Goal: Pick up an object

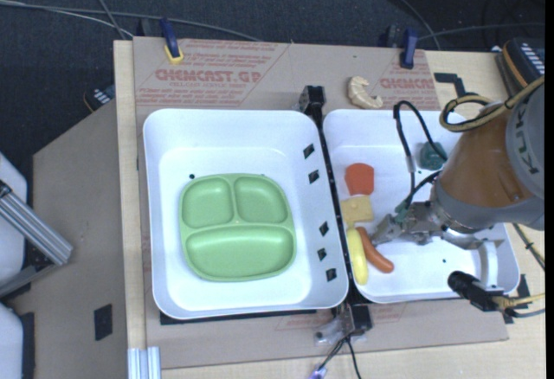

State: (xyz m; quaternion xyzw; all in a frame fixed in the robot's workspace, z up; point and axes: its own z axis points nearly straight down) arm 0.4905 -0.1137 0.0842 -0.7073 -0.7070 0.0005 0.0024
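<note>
The right bin point(415, 286) holds an orange-red block point(359, 178), a pale yellow cube point(357, 210), a yellow banana-like piece point(357, 258) and a red-orange sausage point(375, 251) along its left side. My gripper point(391, 228) reaches in from the right, low over the bin floor, its tip just right of the sausage and the cube. The arm's orange band point(480, 165) rises behind it.
The left bin point(164, 195) bears a green divided plate point(238, 226). A tan toy piece point(364, 92) lies on the cardboard behind the right bin. Black cables loop over the right bin's back. Clamps stand at the bench's far edge.
</note>
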